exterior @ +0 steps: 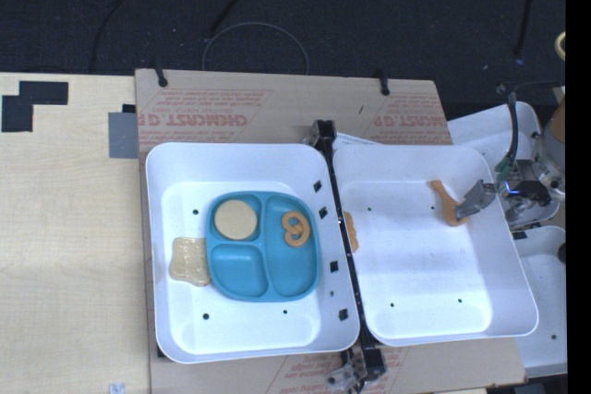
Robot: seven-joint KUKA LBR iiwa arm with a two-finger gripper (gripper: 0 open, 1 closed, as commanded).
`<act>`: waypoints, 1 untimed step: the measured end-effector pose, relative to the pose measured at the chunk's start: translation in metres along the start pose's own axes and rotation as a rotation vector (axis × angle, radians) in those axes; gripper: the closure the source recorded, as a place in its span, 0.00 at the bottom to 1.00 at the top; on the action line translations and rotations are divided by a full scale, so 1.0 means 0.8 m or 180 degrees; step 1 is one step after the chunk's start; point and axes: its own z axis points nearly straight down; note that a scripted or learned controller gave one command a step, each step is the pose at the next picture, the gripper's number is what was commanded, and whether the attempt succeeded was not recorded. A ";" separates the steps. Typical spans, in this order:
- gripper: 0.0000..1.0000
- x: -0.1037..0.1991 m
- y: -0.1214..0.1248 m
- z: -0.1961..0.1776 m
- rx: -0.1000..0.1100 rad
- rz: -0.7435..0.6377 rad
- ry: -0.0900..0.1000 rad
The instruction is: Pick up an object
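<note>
Nearest us sits a dark clamp, below the blue plate and to its right, where the two bins meet. That plate is our landmark: smooth moulded plastic with three compartments and rounded corners, lying in the left bin. A flat round biscuit sits in its upper left compartment and a knotted pretzel in its upper right. A pale, rough-edged slab like toast touches its left edge. A thin tan sliver lies just to its right, at the join of the bins.

Well to the right of the plate, in the right bin, lies a small tan piece, bent and flat, matte like wood or crust. The gripper is at that piece's right end, touching or nearly so. We cannot tell whether it is spread or closed, nor whether it has the piece at all.

We judge this piece to be the target. It is thin and lies flat on glossy, slippery plastic close to the bin's sloping wall, so we would come straight down, straddle its narrow width and close gently. A sideways nudge would likely send it sliding. Lifting slowly would show whether it comes along.

Printed cardboard underlies both bins, and the pale wooden desk stretches left of the plate.
</note>
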 end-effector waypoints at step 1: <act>0.00 0.000 0.003 -0.008 -0.0037 -0.0007 -0.0008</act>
